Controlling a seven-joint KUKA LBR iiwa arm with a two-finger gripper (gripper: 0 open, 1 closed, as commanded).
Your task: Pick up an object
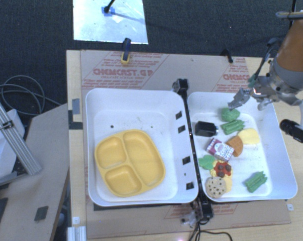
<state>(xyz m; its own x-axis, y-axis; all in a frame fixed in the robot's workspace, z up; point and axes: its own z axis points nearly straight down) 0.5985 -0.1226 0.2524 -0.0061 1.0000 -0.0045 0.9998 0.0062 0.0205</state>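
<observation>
The right bin [282,157] holds several small toy foods: two green pieces [230,115] [232,126], a black block [205,129], a yellow piece [249,136], a brown-orange piece [236,145], a pink-and-white box [220,149], a cookie [216,186] and a green bundle [255,181]. My gripper [251,102] hangs over the bin's back edge, just above and behind the upper green piece. Its fingers [238,100] stand open with nothing between them. The arm's orange band [297,44] rises at the top right.
The left bin [141,109] holds a yellow divided tray [128,162]. A black divider with clips [188,134] runs between the bins. A black part [294,129] sticks in by the right bin's right rim. Cardboard [141,69] lies behind the bins.
</observation>
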